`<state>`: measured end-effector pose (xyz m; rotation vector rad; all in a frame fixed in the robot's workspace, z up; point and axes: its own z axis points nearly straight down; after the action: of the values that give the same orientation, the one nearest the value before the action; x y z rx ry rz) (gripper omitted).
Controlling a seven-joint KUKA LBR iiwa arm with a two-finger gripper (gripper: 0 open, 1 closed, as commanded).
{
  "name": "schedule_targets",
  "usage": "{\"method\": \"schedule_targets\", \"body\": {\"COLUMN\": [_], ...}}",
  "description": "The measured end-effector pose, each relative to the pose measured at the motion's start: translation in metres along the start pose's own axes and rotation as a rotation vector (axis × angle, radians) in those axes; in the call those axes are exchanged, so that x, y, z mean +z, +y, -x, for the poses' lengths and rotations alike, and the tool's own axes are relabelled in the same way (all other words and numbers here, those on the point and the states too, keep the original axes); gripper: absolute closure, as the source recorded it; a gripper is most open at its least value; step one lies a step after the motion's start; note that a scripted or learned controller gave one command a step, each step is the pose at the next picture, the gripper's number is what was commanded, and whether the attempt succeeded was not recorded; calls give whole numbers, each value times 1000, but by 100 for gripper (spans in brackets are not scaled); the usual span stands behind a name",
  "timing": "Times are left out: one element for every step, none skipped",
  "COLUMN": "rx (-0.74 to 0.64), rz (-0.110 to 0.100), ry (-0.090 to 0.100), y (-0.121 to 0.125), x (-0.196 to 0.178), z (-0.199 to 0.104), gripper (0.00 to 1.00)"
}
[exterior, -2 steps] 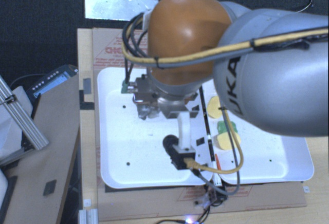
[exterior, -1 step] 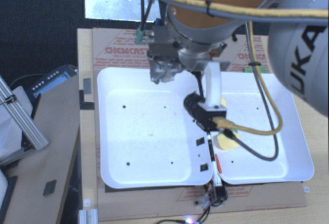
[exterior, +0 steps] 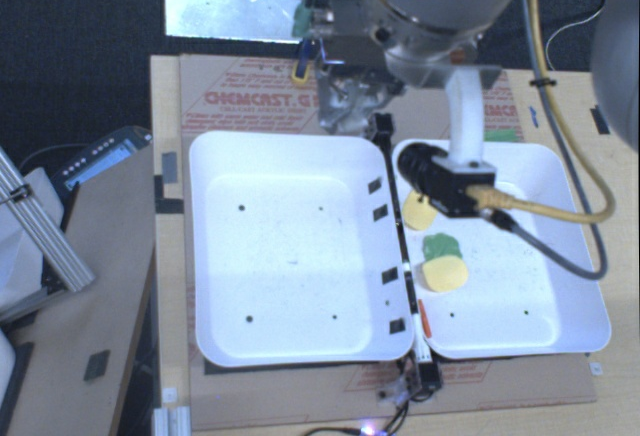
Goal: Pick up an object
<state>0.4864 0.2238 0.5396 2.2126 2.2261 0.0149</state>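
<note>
While the gripper [exterior: 352, 112] is hovering at the far rim of the left bin [exterior: 290, 137] (can't tell its opening), I'm calling this approach; it's needing repositioning and descent onto the yellow lump [exterior: 445, 274].

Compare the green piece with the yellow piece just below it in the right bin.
The green piece is dark green, the yellow piece pale yellow. The green piece looks smaller and lumpier, the yellow piece wider and smoother. Both lie in the right bin, touching each other, near its left wall.

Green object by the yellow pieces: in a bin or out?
In. The green object lies on the floor of the right-hand bin, against a yellow piece.
</note>
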Motion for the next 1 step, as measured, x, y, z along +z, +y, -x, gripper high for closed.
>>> {"method": "schedule_targets", "body": {"rx": [4], "rz": [-21], "ry": [-10], "y": [-2], "x": [142], "z": [-10], "gripper": [100]}}
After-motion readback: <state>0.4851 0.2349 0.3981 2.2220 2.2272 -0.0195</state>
